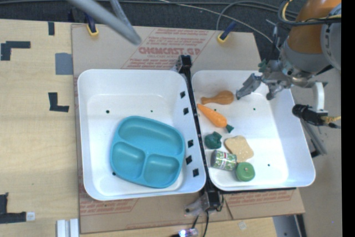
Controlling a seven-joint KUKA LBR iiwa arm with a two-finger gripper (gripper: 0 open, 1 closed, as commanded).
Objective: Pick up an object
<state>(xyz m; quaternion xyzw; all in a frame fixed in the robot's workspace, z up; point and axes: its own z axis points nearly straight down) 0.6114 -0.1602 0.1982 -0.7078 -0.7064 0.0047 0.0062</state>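
The gripper (257, 88), its fingers spreading apart with nothing between them, is hovering over the right bin (288, 141) beside the chicken drumstick (218, 99).

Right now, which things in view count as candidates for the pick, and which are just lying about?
For the pick, all in the right bin:
- chicken drumstick
- carrot
- teal piece
- bread slice
- small can
- green round piece
- pincer, open above the bin

Lying about:
- blue divided plate in the left bin
- cardboard sheet
- cables
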